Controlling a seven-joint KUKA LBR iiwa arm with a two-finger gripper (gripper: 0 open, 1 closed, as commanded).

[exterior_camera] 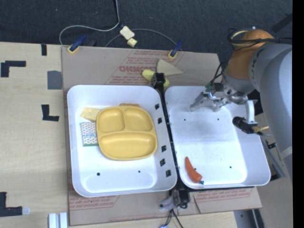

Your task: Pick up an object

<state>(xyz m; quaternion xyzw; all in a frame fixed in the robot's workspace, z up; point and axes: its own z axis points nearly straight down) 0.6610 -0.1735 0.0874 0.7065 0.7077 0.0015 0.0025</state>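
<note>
A small orange carrot (pixel 192 170) with a green tip lies in the right bin (pixel 247 175), near its front left corner. The left bin (pixel 118 182) holds a yellow divided plate (pixel 127 132), a pale yellow wedge (pixel 89 113) and a small patterned block (pixel 88 133) along the plate's left side. My gripper (pixel 207 105) hangs over the far edge of the right bin, well behind the carrot. It is open, with nothing between its fingers.
The bins sit on a cardboard sheet (pixel 142 63) held by blue clamps (pixel 76 44). A yellow and black clip (pixel 158 77) sits at the far end of the seam between the bins. Cables (pixel 114 13) trail behind. The arm's grey body (pixel 280 94) covers the right side.
</note>
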